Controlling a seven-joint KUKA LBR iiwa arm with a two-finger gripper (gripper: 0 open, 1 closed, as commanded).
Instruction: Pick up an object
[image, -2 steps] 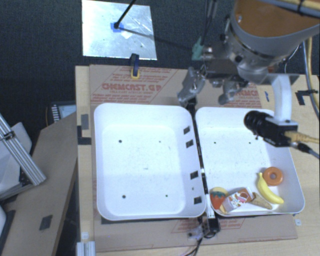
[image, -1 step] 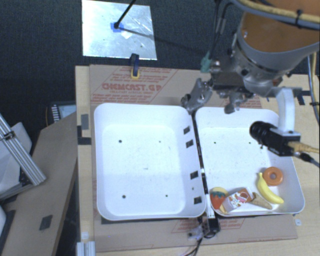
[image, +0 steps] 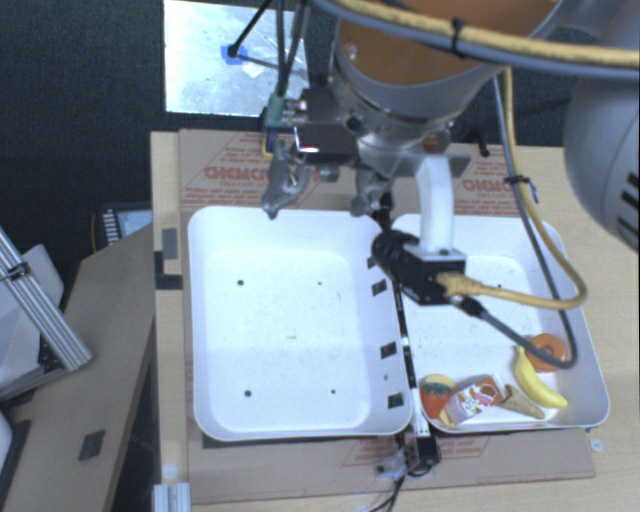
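Observation:
My gripper (image: 320, 203) hangs over the far rim of the left bin (image: 215, 300), near the divide between the two bins. Its fingers (image: 277, 192) stand wide apart and open, with nothing between them. The objects lie in the near corner of the right bin (image: 590, 400): a yellow banana (image: 537, 380), an orange ring-shaped piece (image: 549, 347), a red-orange tomato-like item (image: 436, 396), a small printed packet (image: 474, 398) and a tan cone-like piece (image: 521, 404). All of them are well below and to the right of the gripper.
A black box (image: 420, 268) with a yellow cable (image: 520, 296) hangs from the arm over the right bin's left side. Both bins rest on a cardboard sheet (image: 225, 165). A metal frame (image: 40, 320) stands off the bench at left.

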